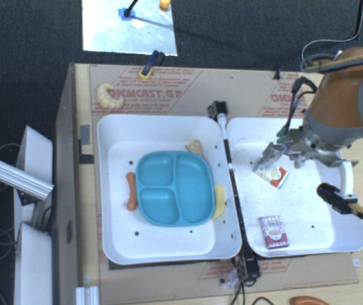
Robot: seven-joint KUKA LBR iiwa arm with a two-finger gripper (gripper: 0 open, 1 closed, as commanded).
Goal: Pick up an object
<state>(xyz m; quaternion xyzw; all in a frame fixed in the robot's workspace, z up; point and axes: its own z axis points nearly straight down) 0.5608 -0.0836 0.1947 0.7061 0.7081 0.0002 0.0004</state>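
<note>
In the left bin [114,189] lie a hot dog [131,191] and a blue divided plate [172,188] (both well apart from the arm). In the right bin [346,234], the gripper [269,159] is low over a small white-and-red packet [275,176]; I cannot tell how it is set, or whether it has the packet. To do this step well, it should be centred over the packet and close only when down at it, away from the darker packet [273,231] nearer the front.

Single fixed camera above the bench [168,84], looking down at a slant, both white bins [114,189] in frame

Two white bins [168,250] side by side — the left holds one blue divided plate [173,188] and one orange hot dog [131,191], the right two small packets [274,231] — one arm [343,100] over them.
</note>
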